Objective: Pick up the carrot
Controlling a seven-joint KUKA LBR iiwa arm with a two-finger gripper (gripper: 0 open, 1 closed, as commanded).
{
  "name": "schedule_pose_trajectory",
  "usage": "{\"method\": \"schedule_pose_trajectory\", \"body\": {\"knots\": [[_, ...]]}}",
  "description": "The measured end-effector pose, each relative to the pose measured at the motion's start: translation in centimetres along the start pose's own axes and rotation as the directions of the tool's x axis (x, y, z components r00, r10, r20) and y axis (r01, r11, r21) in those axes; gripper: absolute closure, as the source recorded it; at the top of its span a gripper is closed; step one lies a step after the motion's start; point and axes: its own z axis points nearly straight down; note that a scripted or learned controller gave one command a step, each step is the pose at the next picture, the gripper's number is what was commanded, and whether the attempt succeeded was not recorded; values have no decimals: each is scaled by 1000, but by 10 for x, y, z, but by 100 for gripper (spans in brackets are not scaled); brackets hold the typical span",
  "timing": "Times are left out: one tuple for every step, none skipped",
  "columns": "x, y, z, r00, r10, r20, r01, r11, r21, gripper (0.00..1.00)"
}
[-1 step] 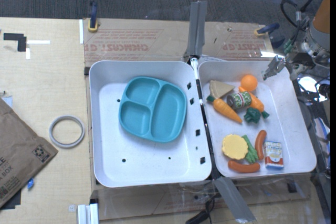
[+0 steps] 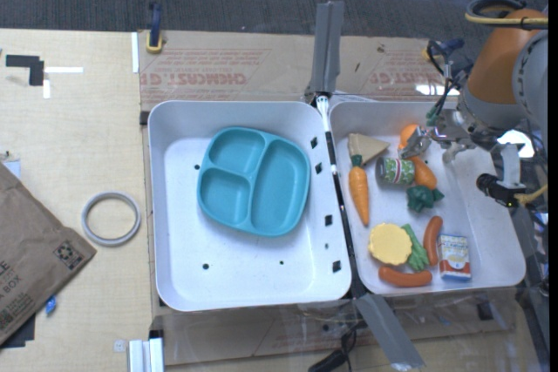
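Pick-up of the carrot, approach step. We see the carrot lying lengthwise in the right bin, close to the wall shared with the left bin, green top toward the far edge, tip toward us. The claw hangs over the far middle of the same bin, just above a small can and an orange piece beside it — we cannot tell whether it is released or clenched, and nothing shows in its grip. We judge the grasp not yet begun: the next move calls for a shift leftward across the bin, then a descent with the grip set across the carrot's narrow width.

Room is tight on one side. The dividing wall runs just beside the carrot, and a wedge of cheese sits near its top; the can lies close on the other side. A yellow piece lies beyond the tip. The left bin holds a blue divided plate. A tape ring rests on the desk, well apart
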Motion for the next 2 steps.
{"method": "schedule_pose_trajectory", "body": {"knots": [[0,0,-5,1000,-4,0,4,1000,6,100],[54,-24,-89,826,-563,-2,563,826,1,100]]}}
